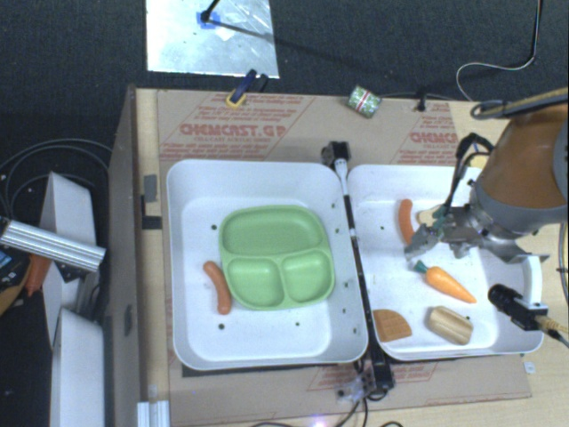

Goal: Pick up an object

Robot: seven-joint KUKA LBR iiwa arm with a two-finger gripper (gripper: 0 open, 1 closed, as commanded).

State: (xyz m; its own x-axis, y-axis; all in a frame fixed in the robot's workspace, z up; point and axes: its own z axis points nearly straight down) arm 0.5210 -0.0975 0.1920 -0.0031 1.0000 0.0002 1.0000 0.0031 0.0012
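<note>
Gripper [425,249] above right white bin [382,229] centre, finger state unclear; descend straight, centred over orange plastic carrot [449,284].

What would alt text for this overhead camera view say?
A grey robot arm's gripper hovers over the right bin, near a carrot and a sausage. The left bin holds a green tray.

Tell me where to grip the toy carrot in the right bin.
Grip the carrot across its thick middle, coming straight down. It lies flat, tapering toward the lower right, with bare bin floor on both long sides. The gripper sits just above its green top.
</note>
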